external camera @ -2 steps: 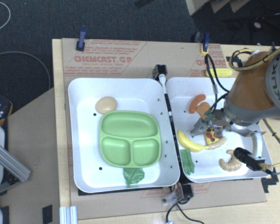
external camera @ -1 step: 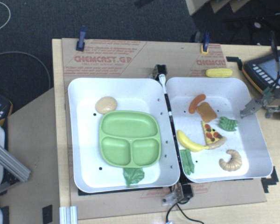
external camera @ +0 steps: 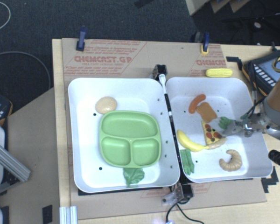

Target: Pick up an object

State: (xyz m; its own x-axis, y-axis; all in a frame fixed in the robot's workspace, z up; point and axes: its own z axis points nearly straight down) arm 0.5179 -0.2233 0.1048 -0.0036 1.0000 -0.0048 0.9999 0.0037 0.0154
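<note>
The right bin [external camera: 252,171] holds a red sausage [external camera: 197,103], a brown toast slice [external camera: 206,112], a pizza slice [external camera: 211,133], a yellow banana [external camera: 190,142], a green pea pod [external camera: 188,161], a croissant [external camera: 231,160] and a small dark green leafy piece [external camera: 223,122]. My gripper [external camera: 227,129] reaches in low from the right. It sits just below the leafy piece and at the right edge of the pizza slice. Nothing is visibly lifted off the bin floor.
The left bin [external camera: 81,125] carries a green divided plate [external camera: 129,138], a beige bun [external camera: 106,104] and a lettuce leaf [external camera: 133,175]. A yellow corn piece [external camera: 219,72] lies on the board behind the right bin. Blue clamps [external camera: 81,38] stand at the far edge.
</note>
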